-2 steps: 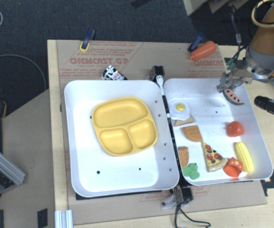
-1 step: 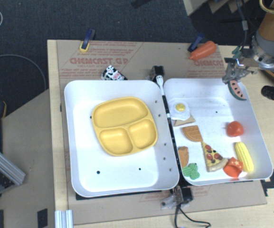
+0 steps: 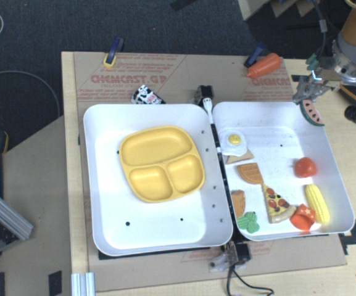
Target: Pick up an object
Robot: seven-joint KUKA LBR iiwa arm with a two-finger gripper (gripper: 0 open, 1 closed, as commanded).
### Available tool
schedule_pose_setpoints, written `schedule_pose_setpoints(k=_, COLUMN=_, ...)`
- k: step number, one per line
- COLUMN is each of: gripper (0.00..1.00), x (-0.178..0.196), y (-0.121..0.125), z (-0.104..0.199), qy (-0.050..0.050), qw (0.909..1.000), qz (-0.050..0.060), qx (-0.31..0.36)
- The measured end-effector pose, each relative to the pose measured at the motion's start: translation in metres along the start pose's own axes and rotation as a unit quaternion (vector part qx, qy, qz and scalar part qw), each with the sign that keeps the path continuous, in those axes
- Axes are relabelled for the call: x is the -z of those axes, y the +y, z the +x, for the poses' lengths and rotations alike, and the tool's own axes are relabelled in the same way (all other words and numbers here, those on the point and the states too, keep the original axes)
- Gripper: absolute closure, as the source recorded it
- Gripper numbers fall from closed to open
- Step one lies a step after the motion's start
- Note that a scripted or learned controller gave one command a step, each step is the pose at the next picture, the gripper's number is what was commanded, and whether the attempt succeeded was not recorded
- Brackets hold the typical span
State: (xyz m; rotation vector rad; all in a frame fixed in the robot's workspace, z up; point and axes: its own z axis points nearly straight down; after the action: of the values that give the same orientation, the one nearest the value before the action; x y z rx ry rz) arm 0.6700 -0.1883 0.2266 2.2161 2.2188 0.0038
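Observation:
My gripper (image 3: 310, 96) hangs over the far right corner of the right bin (image 3: 289, 123), and a watermelon slice (image 3: 314, 113) dangles upright from its tips, pinched at its top end. In the right bin lie a fried egg (image 3: 234, 142), a brown cookie (image 3: 250, 173), a pizza slice (image 3: 276, 205), a red tomato (image 3: 305, 166), a corn cob (image 3: 317, 203), a small red-orange piece (image 3: 302, 217), a green leafy piece (image 3: 248, 222) and a brown strip (image 3: 237, 200).
The left bin (image 3: 103, 196) holds a yellow divided plate (image 3: 161, 163). An orange clamp (image 3: 264, 65), a yellow clamp (image 3: 111, 53) and a black-and-white item (image 3: 147, 95) sit on the cardboard behind the bins. A black divider bar (image 3: 215, 147) runs between the bins.

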Motion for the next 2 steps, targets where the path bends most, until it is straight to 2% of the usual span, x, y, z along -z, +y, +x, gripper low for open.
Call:
schedule_pose_setpoints(k=1, gripper=1.0, x=-0.002, y=-0.041, z=0.046, qy=0.002, qw=1.0, qz=0.005, qx=0.001)
schedule_pose_setpoints(k=2, gripper=1.0, x=0.003, y=-0.078, z=0.097, qy=0.003, qw=1.0, qz=0.005, qx=0.002)
